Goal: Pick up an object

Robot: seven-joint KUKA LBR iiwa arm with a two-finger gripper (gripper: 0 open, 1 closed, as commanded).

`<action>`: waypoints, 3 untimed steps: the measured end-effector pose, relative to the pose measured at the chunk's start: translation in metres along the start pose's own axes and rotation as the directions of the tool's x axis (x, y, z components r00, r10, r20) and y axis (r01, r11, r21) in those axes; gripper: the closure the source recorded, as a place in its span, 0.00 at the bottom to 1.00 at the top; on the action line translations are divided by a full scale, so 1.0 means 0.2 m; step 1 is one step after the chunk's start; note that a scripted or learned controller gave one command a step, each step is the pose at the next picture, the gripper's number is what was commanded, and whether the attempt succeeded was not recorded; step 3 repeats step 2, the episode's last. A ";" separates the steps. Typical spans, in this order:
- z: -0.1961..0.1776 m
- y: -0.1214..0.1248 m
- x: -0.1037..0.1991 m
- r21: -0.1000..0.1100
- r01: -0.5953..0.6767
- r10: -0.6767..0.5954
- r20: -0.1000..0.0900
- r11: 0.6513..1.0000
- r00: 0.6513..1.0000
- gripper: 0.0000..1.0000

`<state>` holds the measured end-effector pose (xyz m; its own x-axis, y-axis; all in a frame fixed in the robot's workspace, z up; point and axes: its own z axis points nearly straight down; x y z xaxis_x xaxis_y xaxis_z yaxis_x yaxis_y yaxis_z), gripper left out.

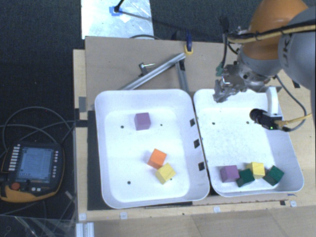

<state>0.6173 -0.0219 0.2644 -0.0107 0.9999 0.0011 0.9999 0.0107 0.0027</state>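
Jaws at one o'clock, over the right bin's far rim; dark, small, partly masked by the wrist, so whether they are apart or together cannot be told; nothing visible between them. Arm cut off by the upper right edge. Right bin, five o'clock: purple cube, two dark green blocks, yellow cube, clustered. Left bin, smooth white plastic: purple cube, orange cube touching yellow cube. Tabletop brown board.
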 end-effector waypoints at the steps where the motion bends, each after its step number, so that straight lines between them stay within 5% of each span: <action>1: 0.07 0.09 0.28 0.001 0.001 -0.001 -0.001 1.000 1.000 1.00; 2: 0.17 0.22 0.49 0.000 -0.001 0.001 0.000 1.000 1.000 1.00; 3: 0.17 0.22 0.49 0.000 -0.001 0.001 0.000 1.000 1.000 1.00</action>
